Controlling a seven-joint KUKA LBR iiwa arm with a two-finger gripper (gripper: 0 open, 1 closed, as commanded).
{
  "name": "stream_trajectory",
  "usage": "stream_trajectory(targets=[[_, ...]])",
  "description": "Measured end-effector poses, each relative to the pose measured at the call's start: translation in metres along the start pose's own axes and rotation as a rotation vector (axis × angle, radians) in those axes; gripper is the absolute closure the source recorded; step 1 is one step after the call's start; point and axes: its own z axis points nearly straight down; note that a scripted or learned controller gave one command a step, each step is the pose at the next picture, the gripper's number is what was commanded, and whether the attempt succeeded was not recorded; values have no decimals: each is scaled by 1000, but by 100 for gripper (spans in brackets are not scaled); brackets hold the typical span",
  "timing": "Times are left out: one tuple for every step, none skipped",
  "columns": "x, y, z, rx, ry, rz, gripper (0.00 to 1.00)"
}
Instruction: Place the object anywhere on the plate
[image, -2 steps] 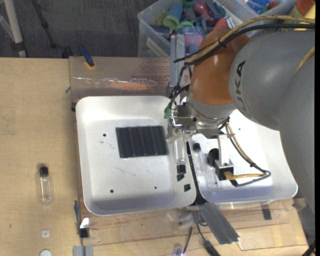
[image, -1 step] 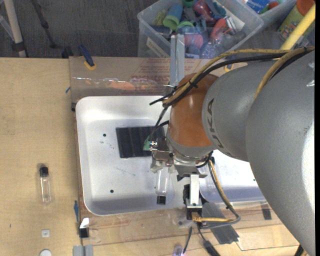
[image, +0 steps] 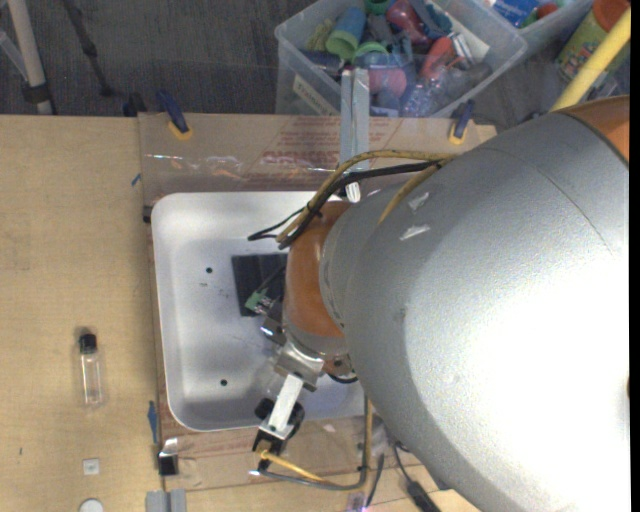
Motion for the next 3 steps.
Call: stream_trajectory(targets=[[-19,74,-1,4,-4,-347,100],[69,38,-8,4,-2,-696,100],[-25,20,7,-26,7,-990,100]])
